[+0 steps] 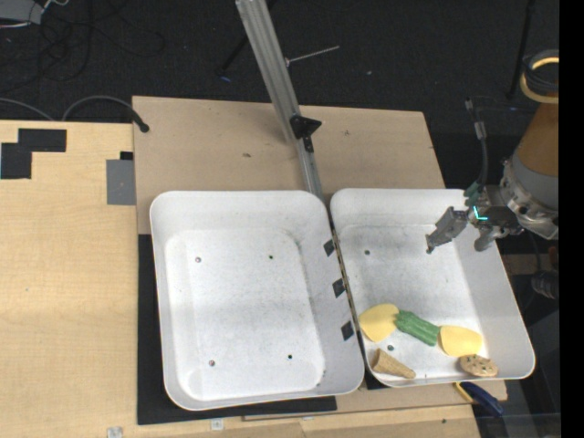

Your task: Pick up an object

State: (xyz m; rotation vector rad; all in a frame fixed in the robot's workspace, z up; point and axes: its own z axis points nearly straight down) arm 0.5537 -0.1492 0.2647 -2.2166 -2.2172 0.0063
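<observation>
Gripper (464,229) is hovering over the far right part of the right bin (415,210), its fingers spreading apart with nothing between them. Objects are lying well below it along the bin's near edge: a yellow-ended green toy (420,328), a cone-shaped piece (392,364) and a round cookie (477,365). The left bin (239,206) is sitting beside.

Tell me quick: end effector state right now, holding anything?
End effector: open, nothing between its fingers, hovering over the right shallow white bin, apart from the toys at that bin's near end.
</observation>
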